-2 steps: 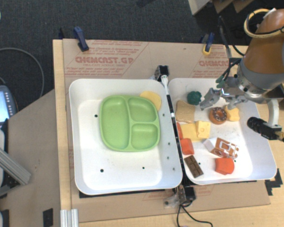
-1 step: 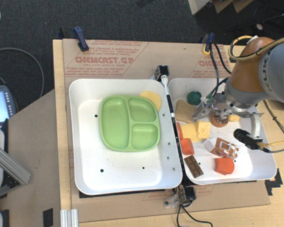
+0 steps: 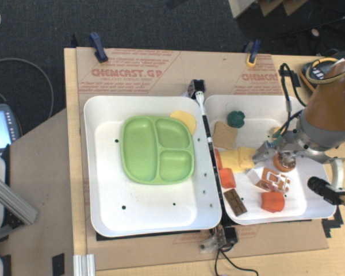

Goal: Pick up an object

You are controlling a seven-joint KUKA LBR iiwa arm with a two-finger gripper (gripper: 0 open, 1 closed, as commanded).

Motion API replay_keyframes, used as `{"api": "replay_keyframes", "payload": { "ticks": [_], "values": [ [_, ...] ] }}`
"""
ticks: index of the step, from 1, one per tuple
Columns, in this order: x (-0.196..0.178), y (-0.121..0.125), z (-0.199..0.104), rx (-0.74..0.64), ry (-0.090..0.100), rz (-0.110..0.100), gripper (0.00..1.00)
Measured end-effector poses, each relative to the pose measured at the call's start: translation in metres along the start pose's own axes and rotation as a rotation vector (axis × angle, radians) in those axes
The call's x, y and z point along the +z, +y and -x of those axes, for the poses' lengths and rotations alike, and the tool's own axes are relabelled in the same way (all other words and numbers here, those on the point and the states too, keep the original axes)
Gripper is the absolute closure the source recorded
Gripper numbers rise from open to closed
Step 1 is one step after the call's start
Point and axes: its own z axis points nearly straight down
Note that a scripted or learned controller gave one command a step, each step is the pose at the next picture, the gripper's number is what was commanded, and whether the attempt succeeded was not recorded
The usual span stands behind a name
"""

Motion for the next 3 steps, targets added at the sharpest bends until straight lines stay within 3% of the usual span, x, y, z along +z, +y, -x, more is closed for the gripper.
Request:
{"api": "replay_keyframes", "payload": {
  "ticks": [1, 2, 3],
  "values": [
    [-0.009, 0.003, -0.002, -0.003, -0.002, 0.006, 1.00],
    [-0.062, 0.020, -0.079, -0.012, -0.001, 0.012, 1.00],
    [-0.057, -0.042, -0.142, -0.010, 0.002, -0.003, 1.00]
  ]
}}
